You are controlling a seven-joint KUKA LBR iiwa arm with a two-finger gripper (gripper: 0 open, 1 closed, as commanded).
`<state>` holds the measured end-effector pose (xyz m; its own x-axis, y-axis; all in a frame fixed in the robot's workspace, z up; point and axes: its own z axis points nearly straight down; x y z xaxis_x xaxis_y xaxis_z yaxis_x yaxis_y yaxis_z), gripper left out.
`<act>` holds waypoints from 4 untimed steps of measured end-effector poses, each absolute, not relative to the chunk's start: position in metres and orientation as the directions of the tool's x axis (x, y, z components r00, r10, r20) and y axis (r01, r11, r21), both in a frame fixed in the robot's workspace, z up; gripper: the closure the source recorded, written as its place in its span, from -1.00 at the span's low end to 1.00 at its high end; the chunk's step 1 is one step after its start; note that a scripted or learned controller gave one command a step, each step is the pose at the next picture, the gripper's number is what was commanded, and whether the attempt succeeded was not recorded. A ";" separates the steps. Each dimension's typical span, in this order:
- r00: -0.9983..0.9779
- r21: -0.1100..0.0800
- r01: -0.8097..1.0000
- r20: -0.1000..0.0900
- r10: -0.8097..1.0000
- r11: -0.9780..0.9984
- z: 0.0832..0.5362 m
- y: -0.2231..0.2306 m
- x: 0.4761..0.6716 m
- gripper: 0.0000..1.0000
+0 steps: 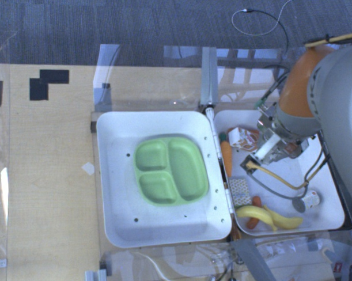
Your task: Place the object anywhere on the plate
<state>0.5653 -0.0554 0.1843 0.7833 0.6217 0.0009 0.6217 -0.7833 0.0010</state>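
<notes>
Plainly, the green plate (168,169), moulded into three compartments, sits in the middle of the left bin (117,185), while every loose thing lies in the right bin (328,221), on the far side of the wall where the two bins meet. The grey arm with its orange band reaches in from the right and holds the gripper (283,143) over the upper middle of the right bin. The wrist hides it from above, so I cannot tell whether it is spread or closed, nor whether it holds anything. Nearest to it is a white and red snack packet (243,138), just to its left toward the top of the bin. Which of the loose things the task means cannot be told, but this one lies closest. An orange carrot (226,158) lies lengthwise against the bin's left wall, beside the packet. Below the carrot rests a small checkered pad (240,191). A yellow banana (271,216) lies along the bottom edge of the bin, well below the gripper, and a red thing (252,222) pokes out from under its left end. A small grey and white cup-like piece (308,201) sits in the lower right part of the bin, near the banana's right tip. Both bins rest on the pale wooden surface (44,170).
</notes>
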 end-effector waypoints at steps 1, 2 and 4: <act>0.873 -0.001 0.488 0.001 0.488 -0.873 0.187 -0.066 0.549 1.00; 0.601 0.001 0.799 0.002 0.799 -0.601 0.184 -0.078 0.515 1.00; 0.510 0.002 0.860 0.001 0.860 -0.510 0.239 0.042 0.669 1.00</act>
<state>0.6690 0.0416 0.2392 0.5104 0.8600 0.0012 0.8600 -0.5104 0.0018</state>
